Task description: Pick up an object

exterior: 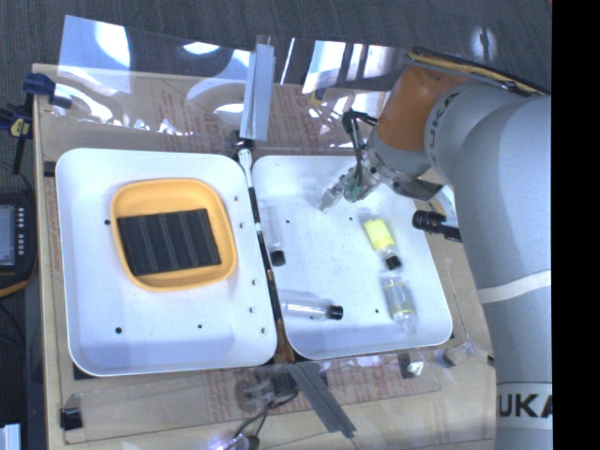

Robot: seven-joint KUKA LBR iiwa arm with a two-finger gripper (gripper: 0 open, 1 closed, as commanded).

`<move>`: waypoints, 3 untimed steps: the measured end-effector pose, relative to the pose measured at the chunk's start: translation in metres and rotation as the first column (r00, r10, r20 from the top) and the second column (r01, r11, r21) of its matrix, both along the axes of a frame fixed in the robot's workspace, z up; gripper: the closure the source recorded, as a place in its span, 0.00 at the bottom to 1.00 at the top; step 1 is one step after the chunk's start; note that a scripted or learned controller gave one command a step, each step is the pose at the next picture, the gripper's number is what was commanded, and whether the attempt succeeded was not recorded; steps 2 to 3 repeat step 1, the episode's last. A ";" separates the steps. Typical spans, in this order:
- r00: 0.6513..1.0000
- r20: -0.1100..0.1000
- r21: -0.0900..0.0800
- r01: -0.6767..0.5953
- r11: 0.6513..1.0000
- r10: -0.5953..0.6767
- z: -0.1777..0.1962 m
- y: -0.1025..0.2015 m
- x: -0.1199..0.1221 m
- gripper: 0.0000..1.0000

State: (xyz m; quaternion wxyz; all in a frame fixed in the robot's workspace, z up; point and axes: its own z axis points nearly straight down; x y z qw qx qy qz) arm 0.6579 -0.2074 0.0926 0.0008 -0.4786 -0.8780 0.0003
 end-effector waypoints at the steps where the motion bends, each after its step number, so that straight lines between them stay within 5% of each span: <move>1: 1.000 0.003 -0.001 0.018 1.000 -0.018 0.031 -0.002 0.000 1.00; 3: 1.000 0.003 -0.001 0.018 1.000 -0.018 0.031 -0.002 0.000 1.00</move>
